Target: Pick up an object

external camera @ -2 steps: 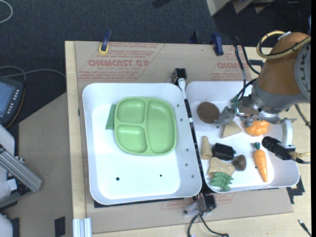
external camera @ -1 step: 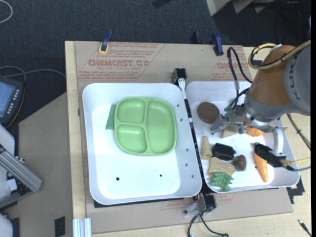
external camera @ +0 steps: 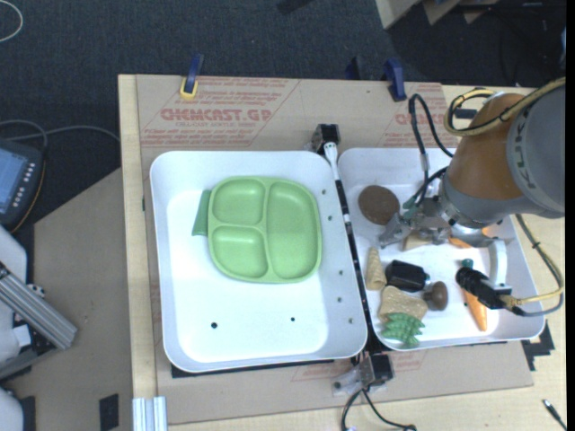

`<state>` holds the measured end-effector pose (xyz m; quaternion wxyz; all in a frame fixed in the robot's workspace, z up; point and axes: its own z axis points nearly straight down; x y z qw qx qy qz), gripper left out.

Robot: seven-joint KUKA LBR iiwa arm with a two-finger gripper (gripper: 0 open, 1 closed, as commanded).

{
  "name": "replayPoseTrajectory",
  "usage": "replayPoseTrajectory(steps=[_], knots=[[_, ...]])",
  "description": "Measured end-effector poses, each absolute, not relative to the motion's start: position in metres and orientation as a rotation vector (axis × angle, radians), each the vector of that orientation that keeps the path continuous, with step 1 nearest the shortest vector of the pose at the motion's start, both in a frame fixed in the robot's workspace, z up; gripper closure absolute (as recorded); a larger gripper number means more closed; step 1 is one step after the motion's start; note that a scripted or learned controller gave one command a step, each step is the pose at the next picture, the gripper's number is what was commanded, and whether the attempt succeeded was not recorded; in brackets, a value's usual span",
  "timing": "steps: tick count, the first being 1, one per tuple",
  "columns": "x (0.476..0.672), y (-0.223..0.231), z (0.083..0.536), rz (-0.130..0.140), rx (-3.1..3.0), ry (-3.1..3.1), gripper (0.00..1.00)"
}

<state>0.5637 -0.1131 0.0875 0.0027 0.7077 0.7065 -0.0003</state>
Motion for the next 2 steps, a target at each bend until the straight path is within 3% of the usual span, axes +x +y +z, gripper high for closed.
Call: replayPoseTrajectory(steps=[1,2], knots=[[0.567,-0.115,0.102,0.009,2.213,2.205,1.0],[0.567,-0.113,0.166,0.006,2.216,2.218,1.0]])
